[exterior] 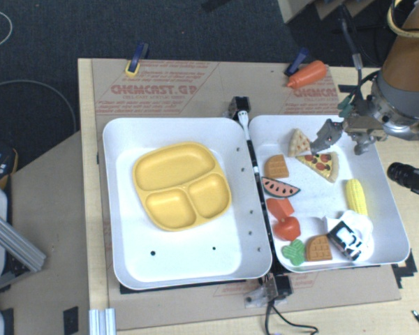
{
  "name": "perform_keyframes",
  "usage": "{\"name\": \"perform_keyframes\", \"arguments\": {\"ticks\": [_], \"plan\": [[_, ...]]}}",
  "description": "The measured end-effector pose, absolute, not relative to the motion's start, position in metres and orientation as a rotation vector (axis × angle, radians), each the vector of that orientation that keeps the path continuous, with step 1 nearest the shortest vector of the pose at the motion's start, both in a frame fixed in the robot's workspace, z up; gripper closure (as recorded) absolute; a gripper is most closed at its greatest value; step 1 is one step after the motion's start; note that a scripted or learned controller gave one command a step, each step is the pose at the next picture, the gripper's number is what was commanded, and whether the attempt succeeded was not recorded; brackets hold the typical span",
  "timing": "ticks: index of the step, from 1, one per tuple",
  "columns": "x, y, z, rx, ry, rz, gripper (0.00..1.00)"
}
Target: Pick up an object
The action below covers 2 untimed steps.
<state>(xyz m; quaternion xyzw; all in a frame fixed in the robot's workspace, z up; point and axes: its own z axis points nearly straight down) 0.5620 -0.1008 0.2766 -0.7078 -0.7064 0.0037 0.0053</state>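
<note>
While a yellow divided plate (181,185) lies in the middle of the left bin (119,208), the toy food, among it a pizza slice (320,163) and a corn cob (355,196), lies in the right bin (391,218), the gripper (328,135) hanging over its far edge.

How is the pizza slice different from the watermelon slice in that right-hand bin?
The pizza slice is pale yellow with red spots and wedge-shaped; the watermelon slice is red with a dark rind and curved like a crescent. The pizza slice lies farther back, just under the gripper, while the watermelon slice sits nearer the bin's left wall, apart from the arm. Both are toy foods lying flat in the right bin.
</note>
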Motion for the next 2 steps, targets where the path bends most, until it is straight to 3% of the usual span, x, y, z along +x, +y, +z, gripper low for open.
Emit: {"name": "perform_keyframes", "arguments": {"ticks": [1,2], "plan": [[0.564,-0.101,0.282,-2.22,-2.221,0.0,0.0],[0.573,-0.102,0.233,-2.218,-2.217,0.006,0.0]]}}
